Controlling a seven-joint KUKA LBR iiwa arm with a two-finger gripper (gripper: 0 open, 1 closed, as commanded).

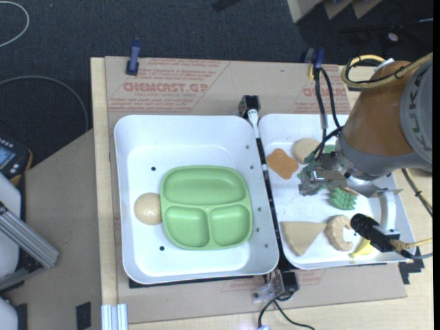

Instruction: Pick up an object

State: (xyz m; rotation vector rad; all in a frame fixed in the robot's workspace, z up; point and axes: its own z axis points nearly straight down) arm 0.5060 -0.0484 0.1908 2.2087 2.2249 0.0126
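Note:
My gripper point(311, 180) is low in the right bin point(275, 124), near its middle. To its upper left lies an orange toy piece point(281, 163). A tan round piece point(303, 149) lies just above the gripper. A green bumpy toy point(342, 198) sits directly to its right, partly under the wrist. Along the bin's front are a tan wedge point(300, 236) and a beige curved piece point(336, 231). A yellow item point(364, 249) lies partly under a black part of the arm. The arm's body hides the bin's right side.
The left bin point(130, 184) holds a green divided tray point(205, 207) with a beige ball point(147, 208) against its left side. A black divider point(261, 163) runs between the bins. Cables point(323, 95) hang over the right bin's back edge.

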